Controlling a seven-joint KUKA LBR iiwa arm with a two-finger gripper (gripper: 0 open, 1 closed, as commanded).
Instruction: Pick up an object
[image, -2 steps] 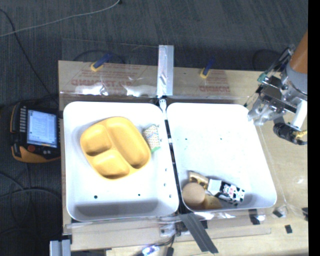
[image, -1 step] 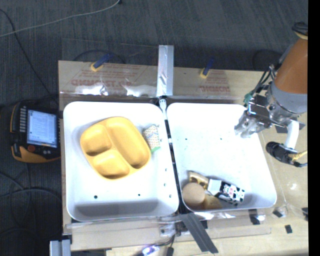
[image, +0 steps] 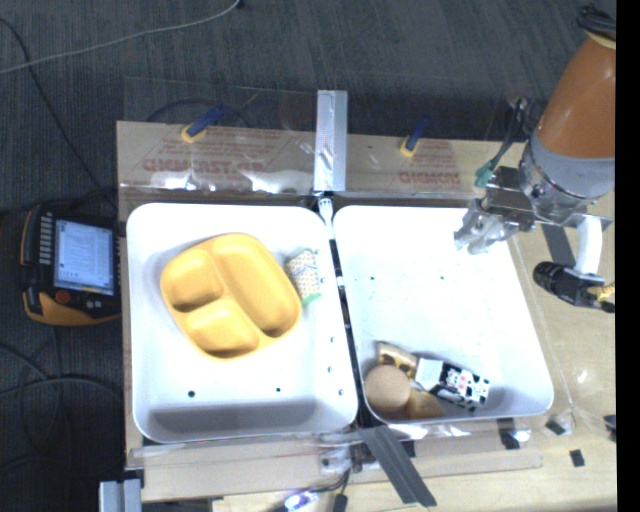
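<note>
The arm (image: 585, 100) comes in over the right side of the table (image: 140, 150), grey with its orange band high up near the top right corner. Its claw (image: 482, 235) hangs over the far right corner of the right bin (image: 440, 300), just inside the rim. From here I cannot tell whether it is released or clenched; nothing can be made out in it.

The things to pick lie well apart from the claw, bunched in the near left corner of the right bin. A round tan ball-like object (image: 385, 388) sits against the near wall, close to the divider between the bins. Touching it on the far side is a small golden-brown piece (image: 393, 355). Just to the right of these lies a small black-and-white object (image: 455, 383), tilted, its shape too small to name. The rest of that bin's floor is bare white with a few dark specks.

In the left bin (image: 150, 400) a yellow tray with three compartments (image: 230, 293) lies near the middle, turned at a slant. Beside its right edge, against the wall next to the divider, rests a small pale patterned object with a bit of green (image: 305, 275).

Off the table's left edge sits an orange and grey handheld pendant with a lit screen (image: 70, 265).
</note>
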